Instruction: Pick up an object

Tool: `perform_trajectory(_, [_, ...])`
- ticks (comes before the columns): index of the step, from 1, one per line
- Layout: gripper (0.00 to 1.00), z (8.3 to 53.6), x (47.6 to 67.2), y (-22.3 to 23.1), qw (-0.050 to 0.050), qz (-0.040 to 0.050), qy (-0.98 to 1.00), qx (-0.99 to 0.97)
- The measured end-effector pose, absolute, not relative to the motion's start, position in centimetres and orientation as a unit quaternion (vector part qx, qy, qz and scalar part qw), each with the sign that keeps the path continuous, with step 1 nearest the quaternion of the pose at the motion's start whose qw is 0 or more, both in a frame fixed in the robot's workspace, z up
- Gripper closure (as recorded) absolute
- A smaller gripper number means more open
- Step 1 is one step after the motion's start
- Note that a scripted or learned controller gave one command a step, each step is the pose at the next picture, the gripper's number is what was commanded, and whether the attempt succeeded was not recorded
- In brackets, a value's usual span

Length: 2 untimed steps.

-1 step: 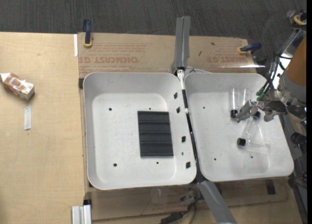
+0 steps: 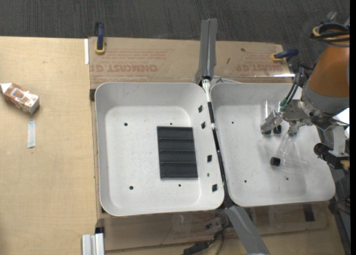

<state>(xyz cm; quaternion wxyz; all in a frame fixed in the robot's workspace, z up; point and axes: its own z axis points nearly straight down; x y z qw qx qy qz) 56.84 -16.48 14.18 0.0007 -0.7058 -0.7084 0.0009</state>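
Observation:
A black ribbed rectangular block [image 2: 177, 152] lies flat in the middle of the left bin [image 2: 111, 193]. My gripper [image 2: 276, 146] hangs over the right bin [image 2: 311, 193], in its right half. It is open, its two dark fingertips [image 2: 275, 161] spread apart with only white bin floor between them. The block is a whole bin-width to the gripper's left. The grey arm with its orange band [image 2: 329, 70] comes in from the right edge.
A small orange-and-white box [image 2: 21, 98] and a white strip [image 2: 31, 135] lie on the wooden table left of the bins. Blue clamps [image 2: 99, 37] [image 2: 285, 55] hold cardboard behind the bins. A grey post [image 2: 208, 48] stands between the bins.

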Motion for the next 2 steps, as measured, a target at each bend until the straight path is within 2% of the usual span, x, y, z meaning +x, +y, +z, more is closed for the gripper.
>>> perform_trajectory(1, [0.00, 9.15, 60.08, -18.24, 0.000, 0.0004, -0.718, -0.696])
perform_trajectory(2, [1.00, 9.93, 59.85, -18.37, 0.003, 0.0027, -0.716, -0.698])
